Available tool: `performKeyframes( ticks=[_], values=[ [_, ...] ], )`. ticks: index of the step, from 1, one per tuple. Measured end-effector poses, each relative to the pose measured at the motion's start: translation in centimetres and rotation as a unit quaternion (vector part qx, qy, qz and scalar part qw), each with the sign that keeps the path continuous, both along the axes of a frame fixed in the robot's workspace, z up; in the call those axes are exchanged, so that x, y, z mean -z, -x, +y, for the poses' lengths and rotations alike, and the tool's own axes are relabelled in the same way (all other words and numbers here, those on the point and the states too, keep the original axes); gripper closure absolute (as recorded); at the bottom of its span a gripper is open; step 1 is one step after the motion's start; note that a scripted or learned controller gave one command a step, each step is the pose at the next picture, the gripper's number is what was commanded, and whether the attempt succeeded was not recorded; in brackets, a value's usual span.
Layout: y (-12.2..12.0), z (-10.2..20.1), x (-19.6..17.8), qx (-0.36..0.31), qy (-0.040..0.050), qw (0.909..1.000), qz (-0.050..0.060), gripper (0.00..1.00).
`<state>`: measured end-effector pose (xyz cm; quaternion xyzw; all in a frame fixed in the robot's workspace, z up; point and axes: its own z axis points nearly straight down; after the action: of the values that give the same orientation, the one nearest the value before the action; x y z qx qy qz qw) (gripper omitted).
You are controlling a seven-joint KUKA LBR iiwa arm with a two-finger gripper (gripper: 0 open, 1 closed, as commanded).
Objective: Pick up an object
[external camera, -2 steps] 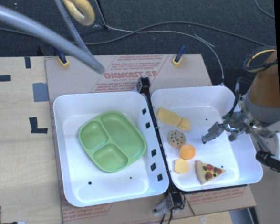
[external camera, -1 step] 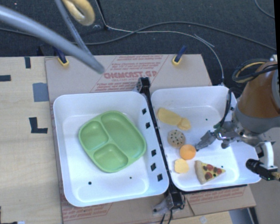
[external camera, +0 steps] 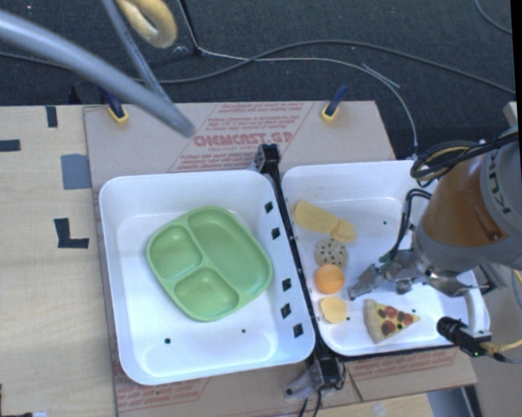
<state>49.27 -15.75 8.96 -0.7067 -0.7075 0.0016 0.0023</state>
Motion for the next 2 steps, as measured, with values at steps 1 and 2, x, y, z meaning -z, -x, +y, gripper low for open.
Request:
performKeyframes(
  ticks=[1,2],
  values=[
    [-0.1,0.0,0.4,0.000,0.0010,1.0000,-0.003,0.00],
    [-0.1,-0.1,-0.6,0.001,0.0022,1.0000,-0.004,1.00]
  ],
)
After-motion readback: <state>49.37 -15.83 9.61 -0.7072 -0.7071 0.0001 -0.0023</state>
